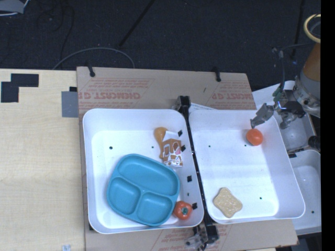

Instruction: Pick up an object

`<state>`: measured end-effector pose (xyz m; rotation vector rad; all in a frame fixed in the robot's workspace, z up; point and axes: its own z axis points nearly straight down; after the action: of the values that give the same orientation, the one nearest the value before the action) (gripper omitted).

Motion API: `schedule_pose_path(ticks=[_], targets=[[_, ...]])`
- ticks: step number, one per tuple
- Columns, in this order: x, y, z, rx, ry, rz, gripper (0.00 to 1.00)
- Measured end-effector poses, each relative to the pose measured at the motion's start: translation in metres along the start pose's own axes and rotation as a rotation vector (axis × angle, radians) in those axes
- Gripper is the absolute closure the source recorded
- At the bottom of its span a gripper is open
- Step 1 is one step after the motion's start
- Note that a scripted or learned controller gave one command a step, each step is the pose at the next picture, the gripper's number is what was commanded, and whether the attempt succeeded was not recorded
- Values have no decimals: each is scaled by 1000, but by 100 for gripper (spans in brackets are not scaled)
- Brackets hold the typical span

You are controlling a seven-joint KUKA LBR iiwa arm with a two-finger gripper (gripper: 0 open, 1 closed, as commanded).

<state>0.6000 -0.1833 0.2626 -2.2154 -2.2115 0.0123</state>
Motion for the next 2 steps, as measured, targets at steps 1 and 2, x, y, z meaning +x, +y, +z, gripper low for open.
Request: schedule_pose_path(ticks=[1,2], targets=[[0,2,-7,-11,-2,-2,0],[3,-2,37,-7,-1,-2,0]])
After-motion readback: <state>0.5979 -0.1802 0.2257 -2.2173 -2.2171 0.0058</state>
